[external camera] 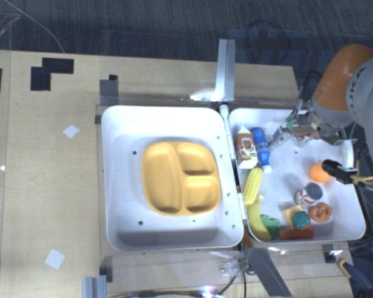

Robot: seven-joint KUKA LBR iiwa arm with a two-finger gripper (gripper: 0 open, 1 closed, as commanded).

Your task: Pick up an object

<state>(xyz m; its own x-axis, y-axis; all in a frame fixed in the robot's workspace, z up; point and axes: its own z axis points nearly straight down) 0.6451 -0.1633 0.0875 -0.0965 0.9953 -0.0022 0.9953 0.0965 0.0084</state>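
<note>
light wooden bench top [43, 185] fills most of the view. dark blue-grey carpet [143, 11] runs along the top. black square markers [50, 72] sit at upper left, small white tags [71, 130] scattered on the left side. a metal post [226, 67] stands upright behind the bins.

Yellow tray [177, 177] in left bin [118, 129]; toys right.

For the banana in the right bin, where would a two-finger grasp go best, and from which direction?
Probably the banana's middle, coming straight down, fingers closing across its narrow width. It lies flat along the right bin's left wall, next to the corn cob, so the wall-side finger has little room.
</note>
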